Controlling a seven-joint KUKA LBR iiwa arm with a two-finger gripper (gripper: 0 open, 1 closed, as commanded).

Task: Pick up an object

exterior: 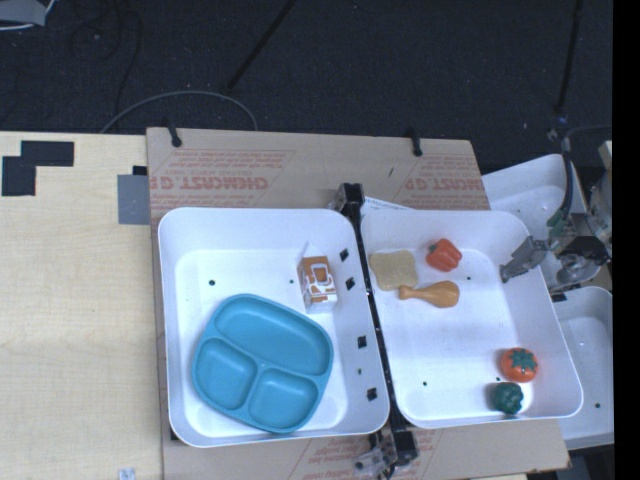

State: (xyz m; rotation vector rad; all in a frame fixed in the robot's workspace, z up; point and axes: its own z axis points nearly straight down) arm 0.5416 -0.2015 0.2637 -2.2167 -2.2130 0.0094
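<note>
Gripper [548,258] waits past the right bin's [470,413] right rim, finger state indeterminate; approach the isolated orange pepper [444,255] vertically, clear of the bread slice [393,268].

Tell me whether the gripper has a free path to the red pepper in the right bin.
Probably yes. The gripper sits at the right bin's right rim, and the red pepper lies alone, apart from the tan slice and drumstick, with bare floor between.

Robotics laboratory test station: two white bins [185,268] mounted side by side on a cardboard sheet [300,173] over a light wooden surface [70,308]; loose black cables [255,43] cross the dark floor [400,58] at upper frame.
</note>
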